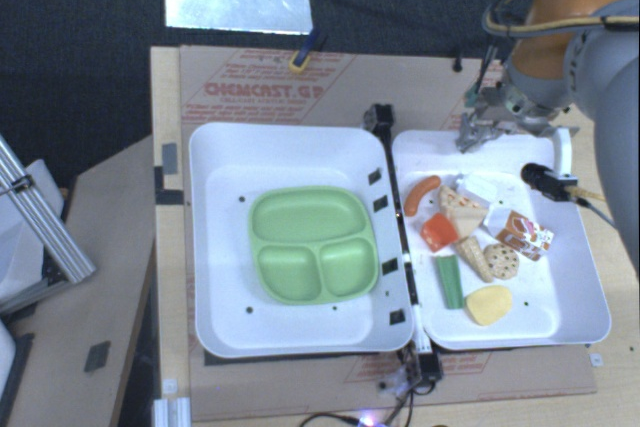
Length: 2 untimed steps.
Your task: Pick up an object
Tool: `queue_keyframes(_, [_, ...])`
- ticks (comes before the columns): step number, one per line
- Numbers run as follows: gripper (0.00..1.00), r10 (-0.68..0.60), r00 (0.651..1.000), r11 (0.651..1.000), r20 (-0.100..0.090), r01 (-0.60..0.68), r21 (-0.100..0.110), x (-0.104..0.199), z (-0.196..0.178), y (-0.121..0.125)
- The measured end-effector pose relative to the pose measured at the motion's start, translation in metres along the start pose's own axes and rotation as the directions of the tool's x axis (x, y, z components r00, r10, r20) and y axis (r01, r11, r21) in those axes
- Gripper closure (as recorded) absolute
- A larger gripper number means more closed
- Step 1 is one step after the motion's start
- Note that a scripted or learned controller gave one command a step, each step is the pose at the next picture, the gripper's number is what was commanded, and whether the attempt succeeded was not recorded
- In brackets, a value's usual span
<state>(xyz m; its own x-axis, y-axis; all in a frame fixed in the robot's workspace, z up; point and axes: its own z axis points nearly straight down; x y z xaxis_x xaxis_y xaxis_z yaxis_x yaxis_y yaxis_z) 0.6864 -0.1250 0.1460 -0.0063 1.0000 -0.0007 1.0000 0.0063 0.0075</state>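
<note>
While my arm (pixel 600 75) reaches in from the right, my hand (pixel 478 130) hangs over the far edge of the right bin (pixel 580 315), tips pointing down toward the bin's white floor. Fingers: small and dark from this angle, cannot tell whether they stand wide or narrow. Nothing visible between them. Orange band (pixel 570 10) sits high above the wrist, cables looping beside it.

Objects lie nearer the camera than my hand, apart from it, clustered mid-bin. Red sausage (pixel 421 194) closest, tilted, near the divider. Next to it a pale wedge (pixel 461 207), then an orange-red piece (pixel 438 232) just beside. Green stick (pixel 450 281) lies lengthwise below those. Cookie (pixel 501 261) and a tan wedge (pixel 472 255) touching or nearly so. Red-and-white packet (pixel 525 235) to the right. Yellow lump (pixel 488 305) nearest the front rim.

Left bin (pixel 220 215) holds a green sectioned tray (pixel 312 243), three compartments. Both bins sit on cardboard (pixel 265 85) on the counter (pixel 110 215).
</note>
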Motion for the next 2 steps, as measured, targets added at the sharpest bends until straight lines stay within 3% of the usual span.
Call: queue_keyframes(2, [1.00,0.001,1.000,1.000,0.000,-0.001,0.002,-0.007,-0.081,0.002])
